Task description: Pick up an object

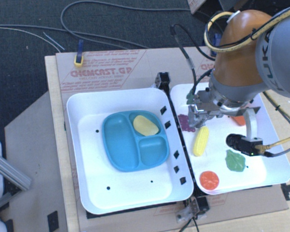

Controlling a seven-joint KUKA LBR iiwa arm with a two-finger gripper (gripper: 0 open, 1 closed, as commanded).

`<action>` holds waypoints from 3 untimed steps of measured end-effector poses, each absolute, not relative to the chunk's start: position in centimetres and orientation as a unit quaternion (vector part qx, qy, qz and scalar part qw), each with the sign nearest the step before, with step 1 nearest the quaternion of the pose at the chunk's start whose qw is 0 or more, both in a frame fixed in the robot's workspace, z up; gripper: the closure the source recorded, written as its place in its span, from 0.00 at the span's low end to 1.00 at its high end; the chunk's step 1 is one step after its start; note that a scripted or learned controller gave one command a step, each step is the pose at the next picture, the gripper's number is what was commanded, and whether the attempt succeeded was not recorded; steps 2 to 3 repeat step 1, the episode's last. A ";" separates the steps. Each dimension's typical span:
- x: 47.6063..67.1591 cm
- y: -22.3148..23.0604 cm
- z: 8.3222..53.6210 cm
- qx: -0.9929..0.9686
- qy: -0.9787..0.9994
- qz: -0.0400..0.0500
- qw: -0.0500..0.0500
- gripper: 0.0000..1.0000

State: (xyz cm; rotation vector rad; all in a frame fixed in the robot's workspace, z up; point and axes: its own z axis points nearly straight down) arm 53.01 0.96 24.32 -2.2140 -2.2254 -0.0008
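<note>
In the right bin (276,174), my gripper (199,117) hangs under the orange wrist band. It is just above the top end of a yellow corn cob (201,140) and beside a small purple piece (185,123) at the bin's left wall. A green leafy toy (235,162) and a round orange-red tomato (209,180) lie nearer the front. A red-orange piece (239,120) peeks out from under the arm. Nothing is seen held.
The left bin (91,193) holds a blue divided plate (125,150) with a pale yellow food item (146,125) in its upper right compartment. A divider with black clips (177,150) separates the bins. Cables run behind the bench.
</note>
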 end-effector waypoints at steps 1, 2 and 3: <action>52.7 6.7 23.1 -0.705 -0.709 0.001 0.002 1.00; 52.7 6.7 23.1 -0.705 -0.709 0.001 0.002 1.00; 52.7 6.7 23.1 -0.705 -0.709 0.001 0.002 1.00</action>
